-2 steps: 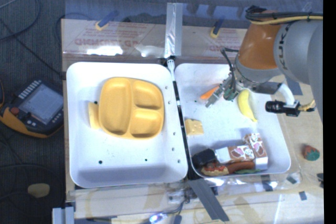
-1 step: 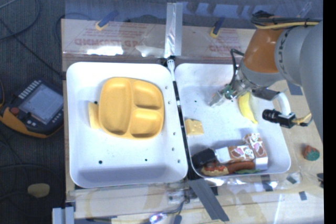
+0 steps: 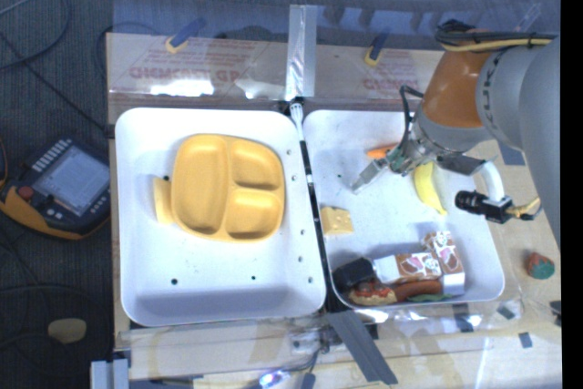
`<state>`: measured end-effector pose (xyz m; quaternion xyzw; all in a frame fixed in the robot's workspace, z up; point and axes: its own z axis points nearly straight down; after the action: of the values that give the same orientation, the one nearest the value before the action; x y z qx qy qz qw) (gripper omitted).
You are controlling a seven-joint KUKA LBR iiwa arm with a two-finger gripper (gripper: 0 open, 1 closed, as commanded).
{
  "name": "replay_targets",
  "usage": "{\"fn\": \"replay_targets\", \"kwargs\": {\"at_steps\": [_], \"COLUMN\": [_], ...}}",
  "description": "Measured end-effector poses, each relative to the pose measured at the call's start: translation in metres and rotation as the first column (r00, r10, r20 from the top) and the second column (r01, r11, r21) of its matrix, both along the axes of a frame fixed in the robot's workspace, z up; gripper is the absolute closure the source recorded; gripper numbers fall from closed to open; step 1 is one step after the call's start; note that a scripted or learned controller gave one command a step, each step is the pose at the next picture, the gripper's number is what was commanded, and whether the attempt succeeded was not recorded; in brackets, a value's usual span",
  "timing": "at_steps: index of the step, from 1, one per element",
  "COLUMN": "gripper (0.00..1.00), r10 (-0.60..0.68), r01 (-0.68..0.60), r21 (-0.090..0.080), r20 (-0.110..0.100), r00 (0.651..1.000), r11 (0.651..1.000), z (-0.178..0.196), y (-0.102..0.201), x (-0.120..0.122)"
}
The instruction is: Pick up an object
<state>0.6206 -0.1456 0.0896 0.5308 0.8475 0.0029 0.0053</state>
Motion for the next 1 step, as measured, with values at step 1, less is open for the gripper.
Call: {"fn": "replay_targets", "kwargs": {"at_steps": [1], "gripper": [0.00], "r10": [-0.106], "r01": [0.106], "r21": [-0.002], "r20": [-0.002], "r00": [0.994], "r11": [0.994], "z": [-0.0002], "y": [0.0147], "x": [0.0152]}}
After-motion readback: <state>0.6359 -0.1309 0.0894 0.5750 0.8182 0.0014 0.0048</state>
